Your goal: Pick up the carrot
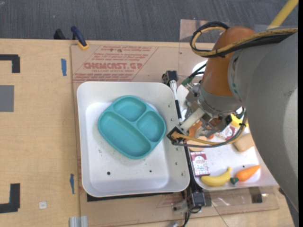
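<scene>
Right of centre in the frame, my gripper (204,126) hangs low over the right-hand bin (246,176), and my own wrist and cabling cover it, so I cannot tell how it is set or whether anything sits in it. Nothing orange shows beneath it. Just outward from there, my orange band (220,72) and grey arm (272,103) fill the upper right and right side of the picture. Below my gripper, near the lower right, lies the carrot (247,173), orange with a green tip, resting on the bin floor and apart from me. Touching or just beside its green end is a yellow banana (216,178). A small red-and-white packet (200,163) lies to the left of both, and a tan block (243,143) sits above the carrot. Left of all this, the left-hand bin (94,174) holds a teal divided plate (131,126). By my judgement the task is at an early stage: the carrot is not yet gripped, so reaching, closing and lifting all remain.
</scene>
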You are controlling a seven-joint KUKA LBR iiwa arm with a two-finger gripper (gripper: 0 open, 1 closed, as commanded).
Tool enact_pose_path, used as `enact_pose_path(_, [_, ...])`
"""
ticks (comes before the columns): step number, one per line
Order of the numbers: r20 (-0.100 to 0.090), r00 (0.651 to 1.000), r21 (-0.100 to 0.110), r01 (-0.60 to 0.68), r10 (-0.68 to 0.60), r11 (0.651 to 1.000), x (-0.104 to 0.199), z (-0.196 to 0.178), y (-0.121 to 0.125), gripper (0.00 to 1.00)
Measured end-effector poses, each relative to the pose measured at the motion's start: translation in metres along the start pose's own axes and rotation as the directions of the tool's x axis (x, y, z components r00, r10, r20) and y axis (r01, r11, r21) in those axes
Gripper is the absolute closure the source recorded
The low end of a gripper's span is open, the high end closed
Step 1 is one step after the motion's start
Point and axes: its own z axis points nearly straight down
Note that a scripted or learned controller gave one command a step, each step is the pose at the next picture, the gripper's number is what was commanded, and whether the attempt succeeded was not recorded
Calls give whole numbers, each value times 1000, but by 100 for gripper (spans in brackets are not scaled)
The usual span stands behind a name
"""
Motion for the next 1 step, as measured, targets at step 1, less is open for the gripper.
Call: enact_pose_path(1, [-8, 998, -10, -66, 66, 998, -13, -70, 40, 100])
